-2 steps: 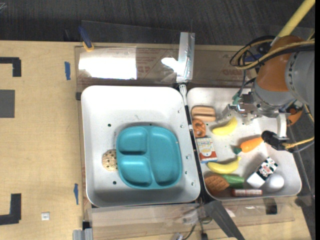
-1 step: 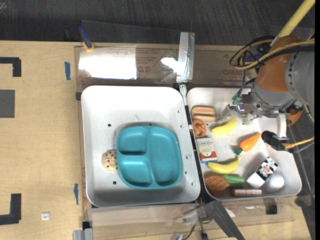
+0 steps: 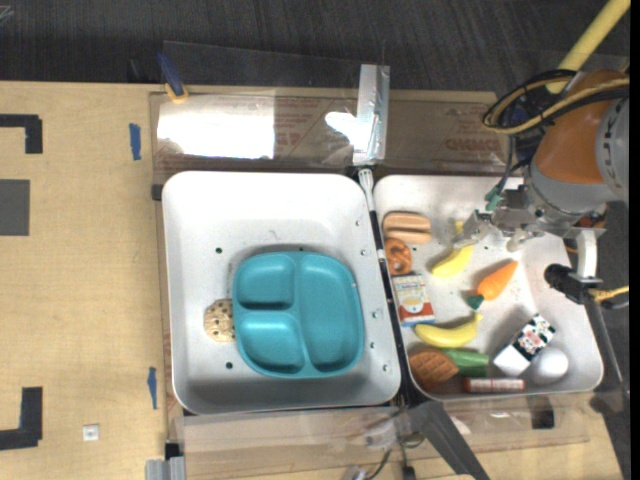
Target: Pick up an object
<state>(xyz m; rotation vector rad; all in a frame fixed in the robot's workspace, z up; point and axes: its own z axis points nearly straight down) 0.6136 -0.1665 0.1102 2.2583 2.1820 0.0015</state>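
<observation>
A pale wooden bench top (image 3: 80,298) spreads across the left and middle, its grain running lengthwise. Black square-cornered marks (image 3: 22,133) sit near its left edge, and 3 short strips of blue tape (image 3: 134,141) are stuck on it by the bins. Beyond the bench lies a dark grey floor (image 3: 300,8) with a fine woven texture. A clear plastic sheet (image 3: 260,118) stands along the far side and catches a bright white glare (image 3: 215,128) from overhead light.
</observation>
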